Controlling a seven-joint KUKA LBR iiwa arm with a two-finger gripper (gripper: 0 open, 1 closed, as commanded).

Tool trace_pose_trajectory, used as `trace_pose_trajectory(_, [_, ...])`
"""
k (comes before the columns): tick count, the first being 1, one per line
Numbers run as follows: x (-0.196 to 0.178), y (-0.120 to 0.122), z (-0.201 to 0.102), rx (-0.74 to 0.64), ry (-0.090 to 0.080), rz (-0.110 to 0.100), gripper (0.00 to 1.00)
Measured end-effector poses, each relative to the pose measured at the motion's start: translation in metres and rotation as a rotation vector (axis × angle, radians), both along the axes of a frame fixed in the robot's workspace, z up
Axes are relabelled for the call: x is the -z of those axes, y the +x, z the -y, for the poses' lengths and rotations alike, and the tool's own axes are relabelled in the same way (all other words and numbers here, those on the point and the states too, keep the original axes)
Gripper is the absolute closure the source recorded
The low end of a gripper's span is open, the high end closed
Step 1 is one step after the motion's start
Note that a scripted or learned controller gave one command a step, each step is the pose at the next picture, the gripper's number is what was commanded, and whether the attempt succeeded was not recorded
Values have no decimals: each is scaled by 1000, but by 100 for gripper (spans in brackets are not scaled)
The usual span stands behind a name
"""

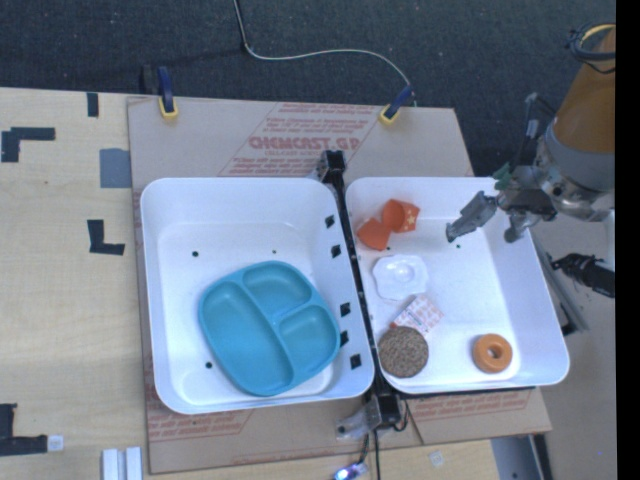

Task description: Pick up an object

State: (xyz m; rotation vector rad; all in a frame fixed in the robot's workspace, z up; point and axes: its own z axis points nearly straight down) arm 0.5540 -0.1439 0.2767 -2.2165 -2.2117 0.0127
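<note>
Camera view, looking down at a slant on two white bins set side by side on a brown board.

Left bin (165, 218): one blue divided tray (268, 325), three compartments, lying toward the near side, tilted a little off the bin's lines. A few small dark specks on the floor around it.

Right bin (520, 298): five things counted.
- One orange cup (389, 224), on its side, far-left corner area, near the dividing wall.
- One clear plastic lid (399, 274), flat, just nearer than the cup.
- One small packet (417, 314) with reddish print, just beside the lid on its near side.
- One round brown speckled disc (403, 351), touching or nearly touching the packet, close to the near-left corner.
- One orange ring (492, 353), doughnut-like, alone at the near right, well apart from the rest.

Gripper (490, 220) over the far-right part of the right bin, reaching in from the right. Two grey fingers (466, 218) spread apart, nothing between them. Orange cup well to its left; bare bin floor beneath it. Nothing lying between gripper and any of the five items.

Around: two blue-and-yellow clamps (166, 101) on the board's far edge, one white cable (330, 53) looping over dark carpet.
</note>
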Motion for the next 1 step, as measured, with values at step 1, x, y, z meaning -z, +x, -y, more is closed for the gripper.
trace_pose_trajectory(1, [-6,2,0,-3,-2,12,0])
